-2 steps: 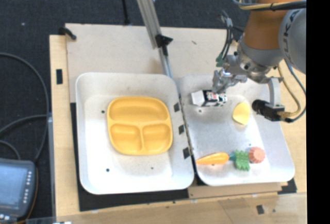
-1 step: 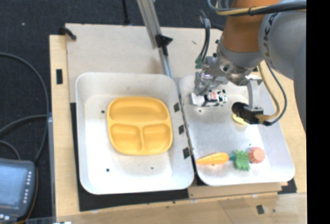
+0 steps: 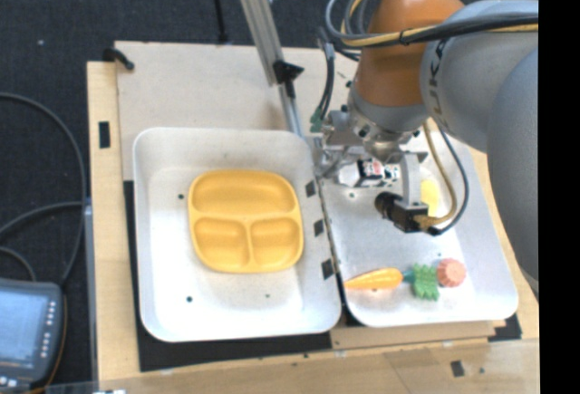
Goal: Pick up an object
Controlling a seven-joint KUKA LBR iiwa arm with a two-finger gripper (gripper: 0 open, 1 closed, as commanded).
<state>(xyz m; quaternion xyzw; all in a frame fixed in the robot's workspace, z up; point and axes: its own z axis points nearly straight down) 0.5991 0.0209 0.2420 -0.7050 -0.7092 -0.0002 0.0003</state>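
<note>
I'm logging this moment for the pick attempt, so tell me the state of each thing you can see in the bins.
Yellow divided plate: flat, right way up, in the left bin.
Toy carrot: lying on its side in the right bin, near the front edge.
Green toy: resting beside the carrot, touching the pink toy.
Yellow item: partly hidden behind the arm.
Gripper: low over the right bin, holding nothing visible.

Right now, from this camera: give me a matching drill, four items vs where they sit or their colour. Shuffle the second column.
Items:
1. divided plate
2. toy carrot
3. green toy
4. gripper

Matches:
A. orange, near front edge of right bin
B. above the right bin's back part
C. yellow, in left bin
D. between carrot and pink toy

Pairs: 1-C, 2-A, 3-D, 4-B
</note>
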